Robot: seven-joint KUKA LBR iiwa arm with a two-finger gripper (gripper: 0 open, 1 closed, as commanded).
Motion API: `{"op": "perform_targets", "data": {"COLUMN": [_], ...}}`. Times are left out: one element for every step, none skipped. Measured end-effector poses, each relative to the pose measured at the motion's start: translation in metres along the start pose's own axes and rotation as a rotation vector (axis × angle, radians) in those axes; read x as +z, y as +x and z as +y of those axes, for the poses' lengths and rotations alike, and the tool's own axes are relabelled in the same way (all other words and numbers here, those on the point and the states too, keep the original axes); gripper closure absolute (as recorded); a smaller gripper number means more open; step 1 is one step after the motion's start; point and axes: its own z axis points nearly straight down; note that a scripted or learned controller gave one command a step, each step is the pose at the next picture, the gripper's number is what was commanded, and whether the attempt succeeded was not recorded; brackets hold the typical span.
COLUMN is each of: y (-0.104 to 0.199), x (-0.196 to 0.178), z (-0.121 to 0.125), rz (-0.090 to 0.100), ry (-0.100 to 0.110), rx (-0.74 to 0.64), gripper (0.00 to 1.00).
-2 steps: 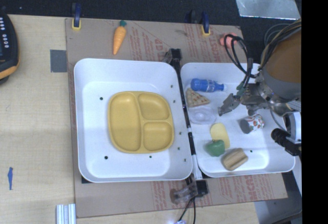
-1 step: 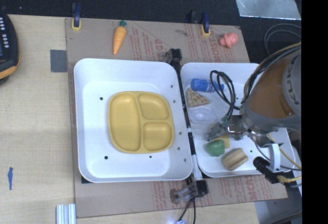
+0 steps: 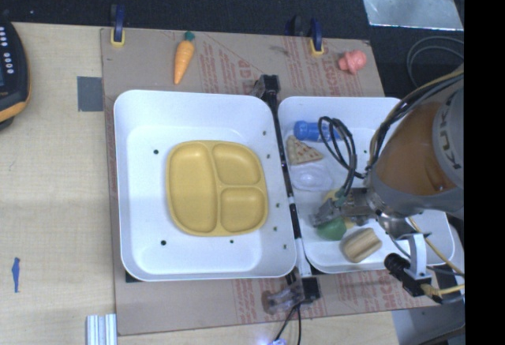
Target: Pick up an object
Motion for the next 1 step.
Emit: {"op": "perform_targets", "data": {"y": [-0.0017], "x": [-0.0107], "z": [0.0012], "rz": [-0.002], "ry": [-0.002], "rx": [0.000], "gripper": [1.00]}}
